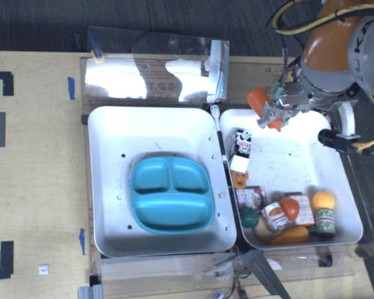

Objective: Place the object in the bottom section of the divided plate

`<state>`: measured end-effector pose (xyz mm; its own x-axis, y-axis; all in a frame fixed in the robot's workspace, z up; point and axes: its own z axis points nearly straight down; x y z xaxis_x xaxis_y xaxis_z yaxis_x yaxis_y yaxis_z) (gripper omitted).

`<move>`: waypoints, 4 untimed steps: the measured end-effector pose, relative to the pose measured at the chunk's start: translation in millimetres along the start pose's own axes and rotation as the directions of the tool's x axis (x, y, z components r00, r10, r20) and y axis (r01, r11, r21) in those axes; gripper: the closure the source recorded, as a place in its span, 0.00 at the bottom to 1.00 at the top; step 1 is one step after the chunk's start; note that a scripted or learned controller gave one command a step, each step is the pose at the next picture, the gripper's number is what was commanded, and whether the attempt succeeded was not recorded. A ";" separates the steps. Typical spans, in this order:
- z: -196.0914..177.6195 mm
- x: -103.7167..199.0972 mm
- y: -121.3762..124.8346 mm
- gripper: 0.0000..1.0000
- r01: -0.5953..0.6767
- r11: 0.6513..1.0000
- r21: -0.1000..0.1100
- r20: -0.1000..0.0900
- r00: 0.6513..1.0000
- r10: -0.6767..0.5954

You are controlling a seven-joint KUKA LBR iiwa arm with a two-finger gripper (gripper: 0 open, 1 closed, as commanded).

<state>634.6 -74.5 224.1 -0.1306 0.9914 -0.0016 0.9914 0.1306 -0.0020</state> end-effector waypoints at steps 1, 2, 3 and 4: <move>44.2 65.4 -25.3 1.00 0.092 0.996 0.006 -0.004 0.996 -0.092; 26.6 128.9 -62.7 1.00 0.400 0.917 0.002 -0.004 0.917 -0.400; 75.1 190.6 -46.0 1.00 0.474 0.880 0.005 -0.006 0.880 -0.474; 46.0 214.1 -93.8 1.00 0.320 0.947 0.004 -0.003 0.947 -0.320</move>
<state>513.6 125.5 177.9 -0.4411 0.8974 0.0025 0.8974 0.4411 -0.0064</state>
